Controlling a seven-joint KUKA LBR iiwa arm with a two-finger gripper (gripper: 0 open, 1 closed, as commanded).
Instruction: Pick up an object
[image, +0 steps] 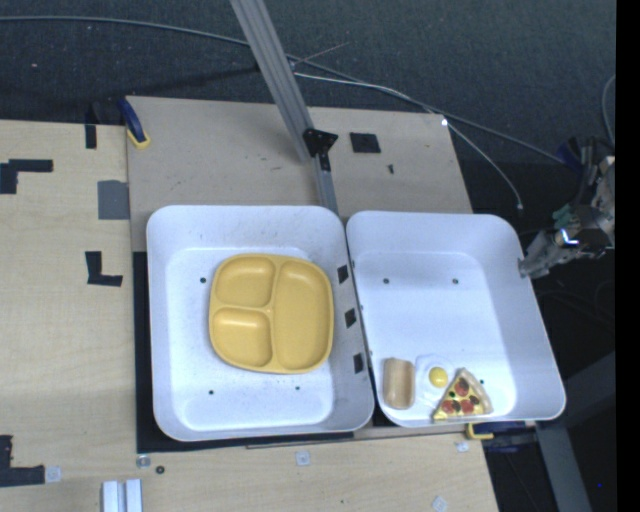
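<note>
Mostly bare right bin (440, 250); toys (440, 385) hug near wall.

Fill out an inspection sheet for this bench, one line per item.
Surface: wooden bench bearing the left bin and the right bin, side by side.
Job's things: yellow divided plate in the left bin; bread piece, fried egg and pizza slice along the right bin's near edge.
Clutter: black tape marks on the bench; blue-yellow clamp at its far left corner.
Tool: tool sits outside the right bin's right rim; finger state unclear.
Cables: thin cables cross the dark floor behind.
Surroundings: grey metal bar slanting in from above.
</note>
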